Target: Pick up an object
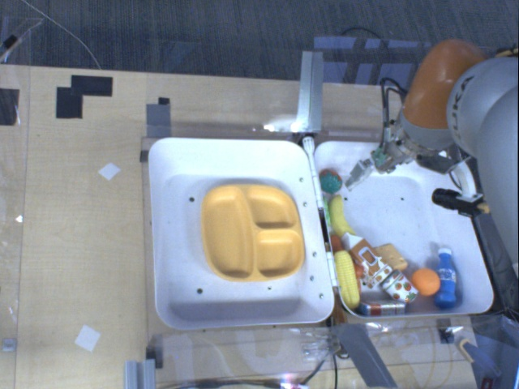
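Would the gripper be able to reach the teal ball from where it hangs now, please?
Probably yes: the gripper hangs just right of the teal ball, with bare bin floor between them.

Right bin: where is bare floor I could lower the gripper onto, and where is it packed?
The right bin has bare floor in the middle and upper right, between the banana and the blue bottle, just below the gripper. The left wall and bottom edge are crowded: teal ball, corn, boxes, orange.
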Robot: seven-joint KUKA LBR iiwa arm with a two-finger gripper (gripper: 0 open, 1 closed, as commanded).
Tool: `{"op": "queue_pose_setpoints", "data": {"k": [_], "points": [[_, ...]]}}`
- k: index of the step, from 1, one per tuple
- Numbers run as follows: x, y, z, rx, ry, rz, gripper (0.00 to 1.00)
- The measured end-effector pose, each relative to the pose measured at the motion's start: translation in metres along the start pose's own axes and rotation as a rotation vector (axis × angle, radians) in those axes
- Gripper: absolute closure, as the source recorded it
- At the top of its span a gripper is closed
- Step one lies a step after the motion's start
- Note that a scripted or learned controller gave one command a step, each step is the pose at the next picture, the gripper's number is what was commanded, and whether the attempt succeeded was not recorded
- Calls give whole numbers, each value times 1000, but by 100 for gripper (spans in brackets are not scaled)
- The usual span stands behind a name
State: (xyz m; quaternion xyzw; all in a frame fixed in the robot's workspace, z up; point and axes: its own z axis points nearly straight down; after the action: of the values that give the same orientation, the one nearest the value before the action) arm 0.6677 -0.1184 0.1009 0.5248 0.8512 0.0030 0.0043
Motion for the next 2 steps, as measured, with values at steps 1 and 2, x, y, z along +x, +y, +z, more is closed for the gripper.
{"op": "queue_pose_setpoints", "data": {"k": [1, 2], "points": [[41, -21, 12, 0, -3, -312, 0], [40, -17, -3, -10, -11, -313, 100]]}}
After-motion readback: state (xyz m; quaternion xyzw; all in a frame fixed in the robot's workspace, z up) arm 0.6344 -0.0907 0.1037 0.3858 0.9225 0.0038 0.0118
